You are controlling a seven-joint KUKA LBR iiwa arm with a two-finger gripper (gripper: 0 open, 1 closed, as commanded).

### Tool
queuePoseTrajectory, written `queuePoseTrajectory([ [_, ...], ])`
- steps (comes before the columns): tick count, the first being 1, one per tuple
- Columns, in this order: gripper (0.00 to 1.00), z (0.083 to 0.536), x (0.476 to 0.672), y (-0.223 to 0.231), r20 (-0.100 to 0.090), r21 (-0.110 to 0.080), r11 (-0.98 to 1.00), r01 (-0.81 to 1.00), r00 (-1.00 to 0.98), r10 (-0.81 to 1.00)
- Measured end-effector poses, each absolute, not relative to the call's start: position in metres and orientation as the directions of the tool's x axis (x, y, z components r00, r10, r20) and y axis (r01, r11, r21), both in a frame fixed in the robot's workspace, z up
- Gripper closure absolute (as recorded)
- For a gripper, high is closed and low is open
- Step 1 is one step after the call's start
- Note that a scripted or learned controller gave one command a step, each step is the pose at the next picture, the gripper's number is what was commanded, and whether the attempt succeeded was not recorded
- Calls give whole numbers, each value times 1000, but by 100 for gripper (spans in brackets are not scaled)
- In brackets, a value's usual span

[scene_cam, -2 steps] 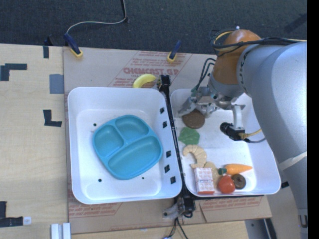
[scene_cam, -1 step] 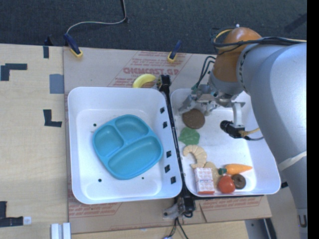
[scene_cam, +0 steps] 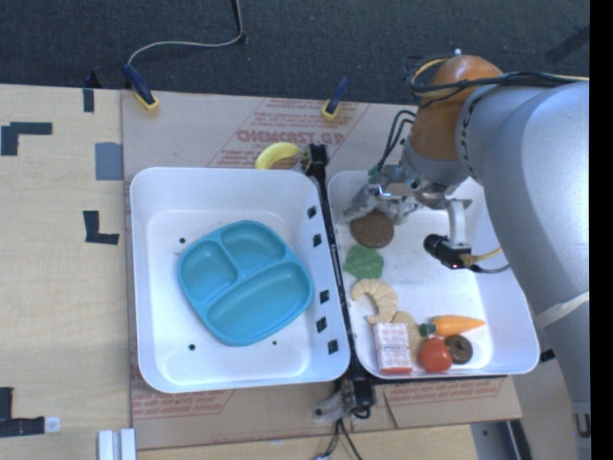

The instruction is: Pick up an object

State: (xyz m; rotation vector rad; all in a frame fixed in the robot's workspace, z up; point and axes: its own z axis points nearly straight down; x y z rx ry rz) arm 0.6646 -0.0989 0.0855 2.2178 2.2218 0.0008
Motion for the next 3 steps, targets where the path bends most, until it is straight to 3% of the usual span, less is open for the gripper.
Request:
queuePoseTrajectory([
  [1,0,85,664,-98,-2,2,1,1000,-1,1000],
  [2,0,86,649,-95,-2,2,0,1000,0,1000],
  [3,0,86,656,-97,0,1,2,1000,-2,1000],
])
